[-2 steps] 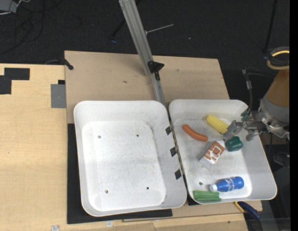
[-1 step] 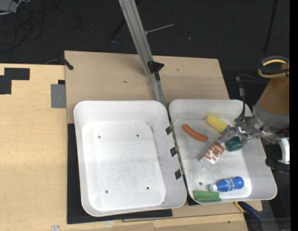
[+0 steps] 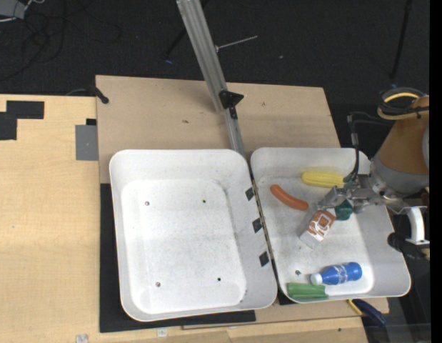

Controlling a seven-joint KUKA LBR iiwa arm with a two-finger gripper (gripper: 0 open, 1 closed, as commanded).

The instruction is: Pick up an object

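1. Two shallow white plastic bins sit side by side; I see the left bin (image 3: 135,184) bare.
2. Right bin (image 3: 274,159) holds the orange sausage-shaped toy (image 3: 288,197) and the small white-and-orange carton (image 3: 319,226), my likely target.
3. Gripper (image 3: 343,200) hangs just above the carton's upper end, seemingly lined up to grab it; I can't tell its state.

Dark floor (image 3: 99,27) with cables — pale wooden bench (image 3: 42,191) beside.

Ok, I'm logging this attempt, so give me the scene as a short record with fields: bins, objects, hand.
right bin: holds all the objects
objects: yellow corn, orange sausage, small carton, blue bottle, green piece
left bin: white, shallow
hand: low over the right bin, at the carton's upper end
grasp: cannot tell
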